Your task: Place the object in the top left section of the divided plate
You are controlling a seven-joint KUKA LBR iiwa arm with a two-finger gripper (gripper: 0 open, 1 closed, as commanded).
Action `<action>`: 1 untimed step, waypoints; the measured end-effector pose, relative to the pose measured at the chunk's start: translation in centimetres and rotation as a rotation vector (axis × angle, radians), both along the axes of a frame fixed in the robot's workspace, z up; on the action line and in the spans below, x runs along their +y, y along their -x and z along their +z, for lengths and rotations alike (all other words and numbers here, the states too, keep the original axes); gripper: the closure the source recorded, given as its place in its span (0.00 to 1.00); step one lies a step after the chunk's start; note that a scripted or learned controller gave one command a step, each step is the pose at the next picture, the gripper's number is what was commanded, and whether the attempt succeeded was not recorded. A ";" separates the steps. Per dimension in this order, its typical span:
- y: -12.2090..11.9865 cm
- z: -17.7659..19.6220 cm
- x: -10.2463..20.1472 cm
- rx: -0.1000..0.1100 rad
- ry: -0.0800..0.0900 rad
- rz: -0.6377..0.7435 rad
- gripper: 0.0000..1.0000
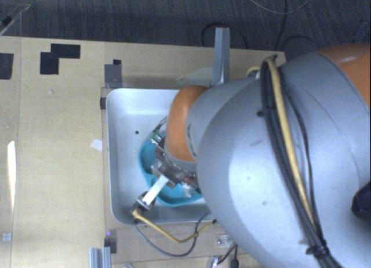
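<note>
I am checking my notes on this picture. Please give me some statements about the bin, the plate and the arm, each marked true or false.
1. The blue plate lies inside the white bin. True.
2. The whole plate is in plain sight. False: the grey arm covers its right part.
3. The arm wears a green ring. False: the band is orange.
4. Black tape marks sit on the bench, to the left of the bin. True.
</note>
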State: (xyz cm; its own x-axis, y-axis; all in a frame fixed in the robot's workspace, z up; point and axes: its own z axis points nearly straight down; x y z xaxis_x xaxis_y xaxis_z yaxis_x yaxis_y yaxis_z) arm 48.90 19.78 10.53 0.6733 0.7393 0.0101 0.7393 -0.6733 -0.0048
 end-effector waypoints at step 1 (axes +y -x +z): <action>0.2 5.4 2.3 0.006 0.012 0.046 0.00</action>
